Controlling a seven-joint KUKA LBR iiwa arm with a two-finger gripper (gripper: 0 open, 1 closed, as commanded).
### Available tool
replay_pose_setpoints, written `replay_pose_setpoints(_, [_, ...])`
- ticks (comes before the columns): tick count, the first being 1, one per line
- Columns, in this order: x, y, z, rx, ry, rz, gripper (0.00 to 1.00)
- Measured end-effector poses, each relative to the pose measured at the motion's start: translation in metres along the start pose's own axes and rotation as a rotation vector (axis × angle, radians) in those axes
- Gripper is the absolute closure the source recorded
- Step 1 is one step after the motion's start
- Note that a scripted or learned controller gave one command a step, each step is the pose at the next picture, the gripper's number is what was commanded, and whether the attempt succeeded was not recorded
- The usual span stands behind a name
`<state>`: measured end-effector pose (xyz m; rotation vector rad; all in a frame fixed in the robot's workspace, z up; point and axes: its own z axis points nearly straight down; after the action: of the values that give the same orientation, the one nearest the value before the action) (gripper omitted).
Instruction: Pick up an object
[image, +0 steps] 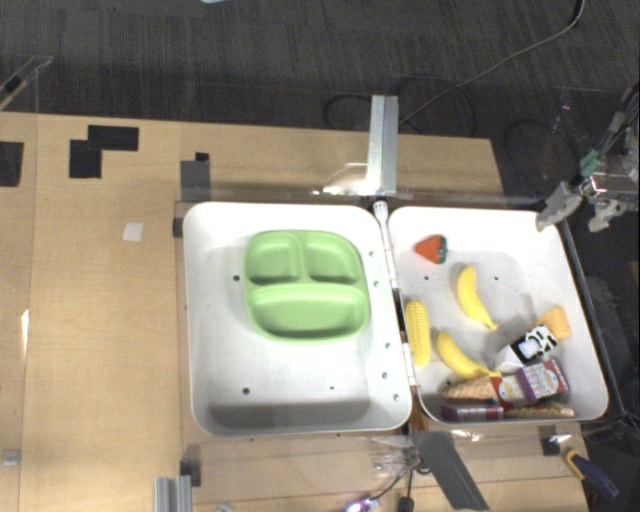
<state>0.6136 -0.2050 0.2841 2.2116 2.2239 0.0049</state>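
The right bin (540, 232) holds a red strawberry (431, 248), a banana (473, 296), a second banana (458, 356), a corn cob (418, 333), a black-and-white cow-patterned item (535, 344), an orange piece (556, 322), a colourful snack packet (532, 384) and a dark brown bar (475, 410). My gripper (585, 195) hangs at the far right, above the bin's back right corner and apart from every object. Nothing is seen in its grasp.
The left bin (215, 300) carries a green divided plate (304, 283). A metal post (384, 145) rises behind the seam between the bins. Black cables (470, 75) lie on the dark floor beyond the bench.
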Motion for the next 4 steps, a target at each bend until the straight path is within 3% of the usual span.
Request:
replay_pose_setpoints(1, [0.043, -0.011, 0.08, 0.001, 0.001, -0.056, 0.0])
replay_pose_setpoints(2, [0.061, -0.006, 0.194, -0.008, -0.001, -0.173, 0.0])
replay_pose_setpoints(3, [0.063, -0.004, 0.181, -0.015, 0.001, -0.174, 1.0])
replay_pose_setpoints(4, [0.064, -0.001, 0.169, -0.021, 0.001, -0.176, 1.0])
